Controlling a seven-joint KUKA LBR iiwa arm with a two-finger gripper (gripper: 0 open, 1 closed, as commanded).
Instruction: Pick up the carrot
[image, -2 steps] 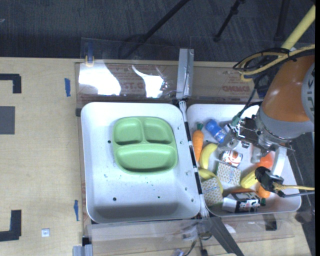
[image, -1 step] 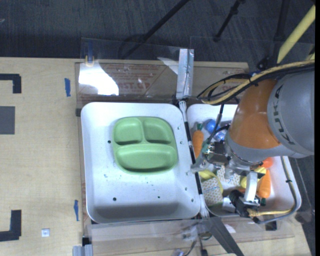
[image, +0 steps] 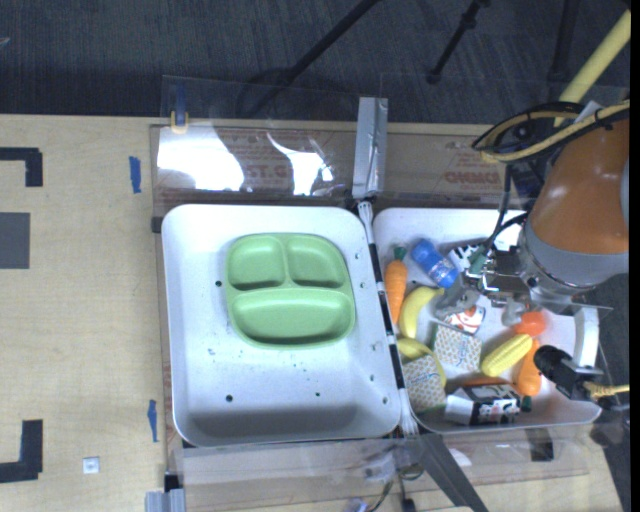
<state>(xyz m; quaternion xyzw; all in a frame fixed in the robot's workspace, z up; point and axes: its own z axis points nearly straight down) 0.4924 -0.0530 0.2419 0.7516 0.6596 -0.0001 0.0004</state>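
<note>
Seen from above at a slant, two shallow white bins sat side by side on a pale wooden bench (image: 80, 330). The left bin (image: 200, 400), filling the centre of the frame, held a green divided plate (image: 290, 288) with three compartments, lying flat toward the bin's upper half; small dark specks dotted the white floor below it. The right bin (image: 560, 410), at centre right, was crowded with small items: the carrot (image: 397, 287) lay against its left wall near the upper left corner, just beside a blue bottle (image: 434, 261) to its right and a yellow banana (image: 417, 310) just below. Lower down lay a patterned packet (image: 458, 351), a yellow corn-like piece (image: 506, 352), an orange piece (image: 528, 378) and a dark tube (image: 487, 407) along the bottom wall. The carrot was orange and tapered, with a green top at its upper end, lying roughly lengthwise along the bin wall. The grey arm with its orange band (image: 590, 190) reached in from the upper right, and the gripper (image: 478, 283) hung over the middle of the right bin, apart from the carrot; whether its claw was open or closed could not be told from this view.
</note>
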